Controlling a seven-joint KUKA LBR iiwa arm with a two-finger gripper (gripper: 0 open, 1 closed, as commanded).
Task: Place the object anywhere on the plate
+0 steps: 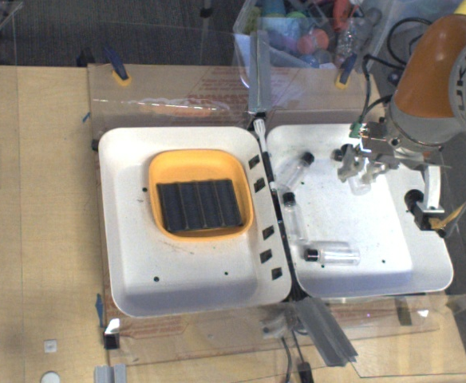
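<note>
An orange plate (163,174) sits in the left bin (129,270), and a black ridged block (199,204) lies flat across its front half. In the right bin (400,270) a clear vial with a black cap (333,254) lies on its side near the front. Another clear vial (298,166) lies at a slant near the bin's left wall, and a small black-capped piece (287,199) lies below it. My gripper (357,168) hangs over the back middle of the right bin, well right of the plate. Its tip is a blur of grey and clear parts.
A row of black clips (265,214) runs along the divider between the bins. A clear box of colourful items (313,14) stands behind the bins. The grey and orange arm (436,70) covers the right bin's back right corner, with black cables beside it.
</note>
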